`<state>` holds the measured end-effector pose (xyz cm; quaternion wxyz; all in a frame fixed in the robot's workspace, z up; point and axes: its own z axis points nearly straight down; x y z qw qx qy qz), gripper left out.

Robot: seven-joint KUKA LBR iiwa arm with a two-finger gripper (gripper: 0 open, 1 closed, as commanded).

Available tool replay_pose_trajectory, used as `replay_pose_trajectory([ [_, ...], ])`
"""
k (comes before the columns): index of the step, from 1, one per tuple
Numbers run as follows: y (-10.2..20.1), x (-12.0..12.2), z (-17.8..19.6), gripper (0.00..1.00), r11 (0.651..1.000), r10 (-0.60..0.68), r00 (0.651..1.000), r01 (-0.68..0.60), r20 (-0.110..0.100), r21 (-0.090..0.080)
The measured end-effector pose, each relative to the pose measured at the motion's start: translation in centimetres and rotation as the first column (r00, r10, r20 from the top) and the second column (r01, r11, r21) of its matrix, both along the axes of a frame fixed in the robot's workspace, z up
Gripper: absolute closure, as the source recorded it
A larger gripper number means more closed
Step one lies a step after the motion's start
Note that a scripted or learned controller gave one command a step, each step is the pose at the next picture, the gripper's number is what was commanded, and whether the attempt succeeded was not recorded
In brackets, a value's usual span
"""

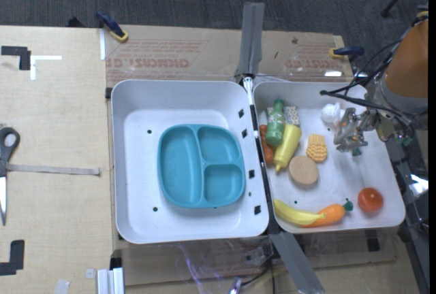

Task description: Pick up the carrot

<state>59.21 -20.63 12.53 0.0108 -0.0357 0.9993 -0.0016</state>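
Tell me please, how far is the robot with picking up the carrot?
Nothing looks done yet. The carrot lies at the front of the right bin, touching the banana, with the tomato nearby. The gripper is over the back part of the same bin, apart from the carrot and with nothing in it. Left to do: move to the carrot, grasp it and lift it.

A pale wooden bench (54,204) carries two white bins side by side, the left bin (129,170) and the right bin (381,214), over a sheet of cardboard (184,54); scissors (7,156) lie at its left edge
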Motion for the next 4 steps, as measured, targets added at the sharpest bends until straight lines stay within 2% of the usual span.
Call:
replay_pose_trajectory([
  [1, 0.0, 0.0, 0.0, 0.0, 1.0, 0.0, 1.0, 0.0, 0.0, 0.0],
  [2, -1.3, 1.4, -3.2, 0.0, 0.996, -0.092, 0.996, 0.092, -0.015, 0.002],
  [3, -1.3, 1.6, -2.0, 1.0, 0.996, -0.089, 0.996, 0.089, -0.008, 0.0],
  [4, -1.3, 1.6, -2.0, 0.0, 0.996, -0.089, 0.996, 0.089, -0.008, 0.0],
])
